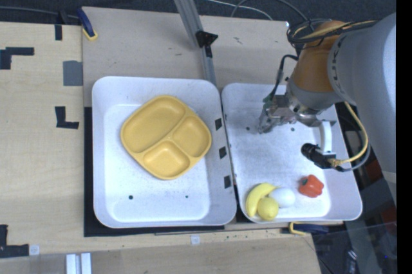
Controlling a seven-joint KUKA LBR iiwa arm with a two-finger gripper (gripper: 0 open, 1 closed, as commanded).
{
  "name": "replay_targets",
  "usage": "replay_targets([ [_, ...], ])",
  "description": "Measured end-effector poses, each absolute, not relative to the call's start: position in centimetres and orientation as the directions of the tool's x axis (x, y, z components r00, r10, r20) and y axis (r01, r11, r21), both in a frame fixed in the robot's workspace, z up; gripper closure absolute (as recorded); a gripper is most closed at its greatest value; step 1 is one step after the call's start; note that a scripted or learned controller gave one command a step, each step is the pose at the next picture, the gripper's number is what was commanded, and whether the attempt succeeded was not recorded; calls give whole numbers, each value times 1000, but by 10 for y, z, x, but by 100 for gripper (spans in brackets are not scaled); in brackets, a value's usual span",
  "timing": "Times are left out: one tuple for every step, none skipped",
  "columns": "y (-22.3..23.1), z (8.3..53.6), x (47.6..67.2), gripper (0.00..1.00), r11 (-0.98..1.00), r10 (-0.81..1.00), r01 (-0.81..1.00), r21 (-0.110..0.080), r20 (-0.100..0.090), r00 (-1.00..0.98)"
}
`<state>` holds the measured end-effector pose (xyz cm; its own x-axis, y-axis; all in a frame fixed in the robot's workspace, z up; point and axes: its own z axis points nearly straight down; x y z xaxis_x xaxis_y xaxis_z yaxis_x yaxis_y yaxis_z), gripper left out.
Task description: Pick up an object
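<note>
Nearest the camera, lower corner of the right-hand shallow white bin (251, 137): one curved yellow plastic banana (256, 196), one small round yellow fruit (268, 208) touching it, and one white egg-shaped object (282, 196) just beside both. These three form a tight cluster against the bin's near rim.

Same bin, a little to the right of the cluster and apart from it: one small red pepper-shaped toy (311, 186).

Left-hand shallow white bin (109, 137): one yellow plastic plate with three compartments (166, 136), lying flat near the bin's middle, set at a slant to the bin walls.

My gripper (265, 125): positioned low over the far part of the right-hand bin, well apart from the fruit cluster and the red toy. The fingers point down toward the speckled bin floor. They look close together with nothing between them, though at this size I cannot tell for certain how far apart they stand.

My arm: grey body with orange band above the wrist (313, 70), reaching in from the right edge, cables looped around it.

Bench (38, 137): pale wood surface, bearing both bins side by side.
</note>
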<state>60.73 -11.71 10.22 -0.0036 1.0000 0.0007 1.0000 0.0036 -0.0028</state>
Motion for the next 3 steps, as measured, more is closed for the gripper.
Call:
replay_targets([
  [-117,147,614,100,2,1000,1000,3,0,-2],
  [-126,201,613,100,1,1000,1000,4,-1,-1],
  [-126,253,614,100,2,1000,1000,5,-1,-2],
])
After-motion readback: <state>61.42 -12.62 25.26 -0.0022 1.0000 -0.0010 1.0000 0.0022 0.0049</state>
